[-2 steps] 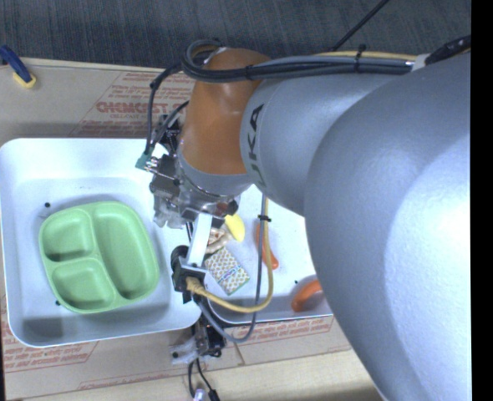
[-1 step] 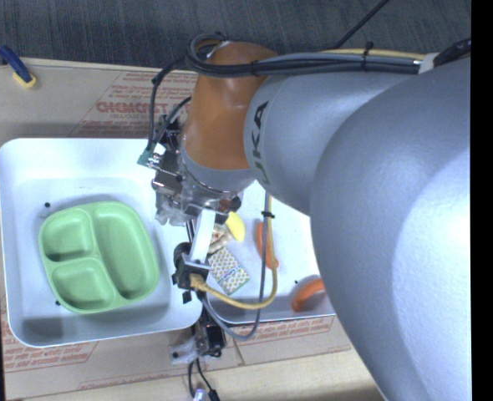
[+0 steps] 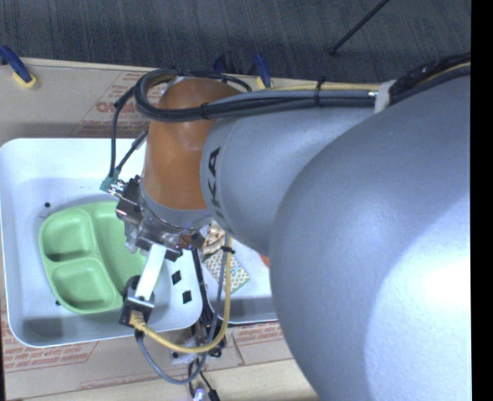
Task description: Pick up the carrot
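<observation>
The grey arm with its orange band (image 3: 180, 140) reaches over the left white bin (image 3: 12, 224) and hides most of the bench. My gripper (image 3: 195, 307) hangs below the wrist over the bin's front right part, near the front rim. A small orange sliver (image 3: 266, 261) peeks out at the arm's edge, to the right of the gripper. I cannot tell whether it is the carrot. Nothing shows in the gripper's grasp.
A light green divided tray (image 3: 79, 257) lies in the left bin, left of the wrist. A yellow-and-white patterned item (image 3: 230, 271) sits just right of the gripper, partly under the arm. The cardboard bench edge (image 3: 63, 357) runs along the front.
</observation>
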Robot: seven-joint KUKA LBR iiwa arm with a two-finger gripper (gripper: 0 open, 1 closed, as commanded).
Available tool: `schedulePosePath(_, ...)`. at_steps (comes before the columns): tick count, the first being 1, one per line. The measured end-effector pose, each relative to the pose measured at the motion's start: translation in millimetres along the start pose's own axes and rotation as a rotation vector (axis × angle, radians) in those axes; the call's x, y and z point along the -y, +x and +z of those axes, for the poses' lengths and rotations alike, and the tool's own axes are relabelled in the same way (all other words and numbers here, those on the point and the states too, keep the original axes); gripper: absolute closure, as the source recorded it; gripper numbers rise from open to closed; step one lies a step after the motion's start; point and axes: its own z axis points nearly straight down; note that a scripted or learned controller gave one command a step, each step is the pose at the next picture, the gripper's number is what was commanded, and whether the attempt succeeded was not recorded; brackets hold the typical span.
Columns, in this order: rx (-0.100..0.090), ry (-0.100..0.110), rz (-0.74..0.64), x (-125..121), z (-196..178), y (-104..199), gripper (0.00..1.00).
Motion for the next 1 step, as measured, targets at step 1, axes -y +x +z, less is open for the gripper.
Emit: schedulePosePath(1,0.002,0.003,-0.006,0.1,-9.8,0.3,1.00)
